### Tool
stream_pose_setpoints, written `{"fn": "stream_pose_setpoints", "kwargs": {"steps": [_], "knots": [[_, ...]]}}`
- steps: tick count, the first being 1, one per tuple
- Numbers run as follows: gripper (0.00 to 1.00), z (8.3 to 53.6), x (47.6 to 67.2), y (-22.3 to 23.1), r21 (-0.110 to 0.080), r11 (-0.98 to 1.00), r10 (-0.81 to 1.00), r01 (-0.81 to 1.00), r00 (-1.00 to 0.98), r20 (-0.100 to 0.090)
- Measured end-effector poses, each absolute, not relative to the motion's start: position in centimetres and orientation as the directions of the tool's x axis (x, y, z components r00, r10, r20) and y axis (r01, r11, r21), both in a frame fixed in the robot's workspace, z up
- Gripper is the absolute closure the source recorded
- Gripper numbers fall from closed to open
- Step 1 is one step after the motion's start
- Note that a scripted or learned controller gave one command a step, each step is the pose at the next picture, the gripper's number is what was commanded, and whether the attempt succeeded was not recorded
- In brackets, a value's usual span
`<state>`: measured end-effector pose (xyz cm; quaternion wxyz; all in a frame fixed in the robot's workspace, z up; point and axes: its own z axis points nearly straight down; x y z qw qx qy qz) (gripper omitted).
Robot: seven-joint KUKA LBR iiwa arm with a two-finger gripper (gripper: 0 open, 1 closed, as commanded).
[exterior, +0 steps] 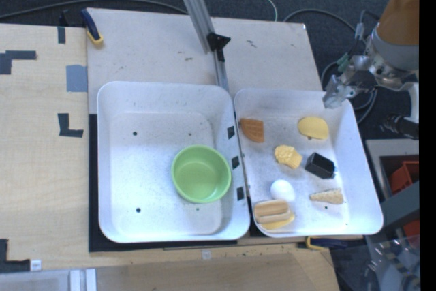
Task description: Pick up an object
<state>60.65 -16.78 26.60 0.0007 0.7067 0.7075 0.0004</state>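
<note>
- The claw [335, 96] is hovering at the upper right corner of the right bin [361, 211], just over its rim; whether it is spread or pressed together I cannot tell (too small and blurred from where I am standing).
- Nothing is showing between its tips, so I am judging the pick as not yet made.
- Candidates are all lying in that bin, below and to the left of the claw: the yellow round piece [313, 127] is sitting nearest, just beneath it.
- Further off are lying the brown wedge [252, 129], the yellow lumpy piece [288, 157], the black block [319, 165], the white egg [282, 189], the pale slice [328, 197] and the hot dog [274, 213].
- The green bowl [200, 174] is resting in the left bin [109, 167], well apart from the claw.
- Remaining, by my reckoning: choosing a target, descending, closing, lifting (the whole job, really).
</note>
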Motion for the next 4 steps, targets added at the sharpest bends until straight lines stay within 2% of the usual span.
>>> {"fn": "stream_pose_setpoints", "kwargs": {"steps": [2,4], "knots": [[1.00,23.4,60.9,-6.5,-0.003,0.006,1.000,1.000,-0.006,0.001],[1.00,23.8,62.0,5.1,-0.001,0.007,1.000,1.000,-0.007,0.002]]}}
